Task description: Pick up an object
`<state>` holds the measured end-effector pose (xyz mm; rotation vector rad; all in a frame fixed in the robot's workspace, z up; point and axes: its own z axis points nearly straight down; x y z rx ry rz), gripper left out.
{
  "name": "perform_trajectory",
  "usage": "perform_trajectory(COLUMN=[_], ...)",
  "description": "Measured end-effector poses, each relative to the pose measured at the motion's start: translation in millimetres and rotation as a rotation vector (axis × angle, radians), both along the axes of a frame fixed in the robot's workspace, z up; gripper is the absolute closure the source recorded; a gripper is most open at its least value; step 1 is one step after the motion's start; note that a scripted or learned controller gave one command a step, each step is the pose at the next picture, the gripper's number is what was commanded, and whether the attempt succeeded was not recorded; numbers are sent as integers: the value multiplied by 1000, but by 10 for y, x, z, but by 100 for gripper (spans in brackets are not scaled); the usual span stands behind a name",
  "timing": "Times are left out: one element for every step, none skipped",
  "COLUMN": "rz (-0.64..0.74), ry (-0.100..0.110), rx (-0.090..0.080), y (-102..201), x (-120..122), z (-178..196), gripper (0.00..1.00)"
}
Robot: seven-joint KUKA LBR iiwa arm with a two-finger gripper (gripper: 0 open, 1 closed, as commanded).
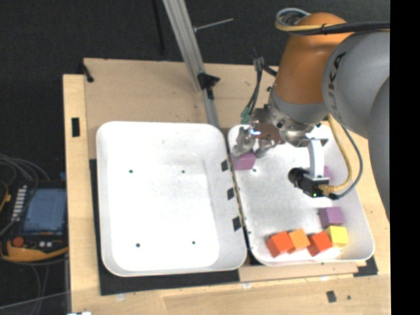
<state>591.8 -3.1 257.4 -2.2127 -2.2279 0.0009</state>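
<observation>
On the wooden bench (131, 97), right bin (275, 182) — end effector (248, 144) over a pink block (244, 161), grip state unclear

a wooden bench (151, 90) carries two shallow white bins side by side, the left bin (105, 176) and the right bin (364, 235), their rims touching. a slanted metal pole (187, 41) rises from the bench behind them. off the bench's left edge lies a handheld control pad (41, 214) with cables (16, 166) beside it, on dark floor (65, 18).
</observation>
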Motion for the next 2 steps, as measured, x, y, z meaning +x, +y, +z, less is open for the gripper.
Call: perform_trajectory(rz=[-2, -3], ry=[-1, -1], rx=[-2, 0], y=[404, 913], x=[135, 253], z=[-147, -289], gripper=[100, 100])
